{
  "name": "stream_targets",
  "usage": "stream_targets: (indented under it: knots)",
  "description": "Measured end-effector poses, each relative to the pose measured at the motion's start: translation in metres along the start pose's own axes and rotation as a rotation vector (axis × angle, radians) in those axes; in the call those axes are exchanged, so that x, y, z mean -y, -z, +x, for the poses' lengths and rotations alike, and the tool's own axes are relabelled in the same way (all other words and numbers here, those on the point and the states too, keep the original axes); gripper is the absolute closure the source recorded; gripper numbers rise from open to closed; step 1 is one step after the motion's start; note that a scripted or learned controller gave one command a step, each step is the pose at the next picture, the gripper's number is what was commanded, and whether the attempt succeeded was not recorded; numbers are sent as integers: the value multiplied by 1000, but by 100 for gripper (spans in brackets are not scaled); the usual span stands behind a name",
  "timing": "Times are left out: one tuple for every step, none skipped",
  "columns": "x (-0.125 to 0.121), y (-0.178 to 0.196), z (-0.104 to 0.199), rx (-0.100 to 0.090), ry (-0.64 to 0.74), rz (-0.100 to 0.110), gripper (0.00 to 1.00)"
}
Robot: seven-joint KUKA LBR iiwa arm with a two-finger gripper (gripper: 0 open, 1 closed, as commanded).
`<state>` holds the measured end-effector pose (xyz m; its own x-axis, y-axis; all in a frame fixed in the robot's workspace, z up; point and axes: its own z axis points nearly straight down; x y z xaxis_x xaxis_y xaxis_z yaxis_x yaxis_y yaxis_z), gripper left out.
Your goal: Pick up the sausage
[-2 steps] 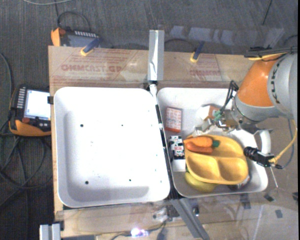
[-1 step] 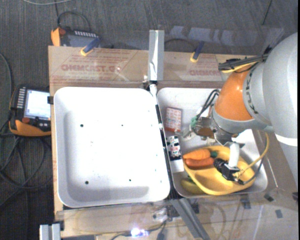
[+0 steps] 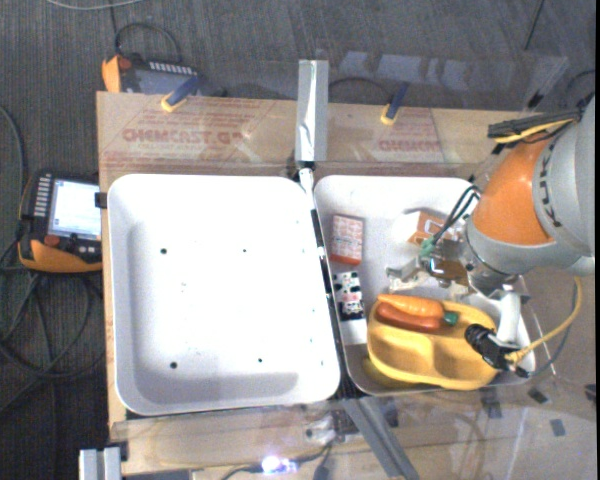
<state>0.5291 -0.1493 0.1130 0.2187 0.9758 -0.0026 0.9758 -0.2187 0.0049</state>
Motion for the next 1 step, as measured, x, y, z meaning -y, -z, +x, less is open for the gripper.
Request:
stream_targets:
  knots:
    - [34, -21, -19, -1, 4, -19, 0]
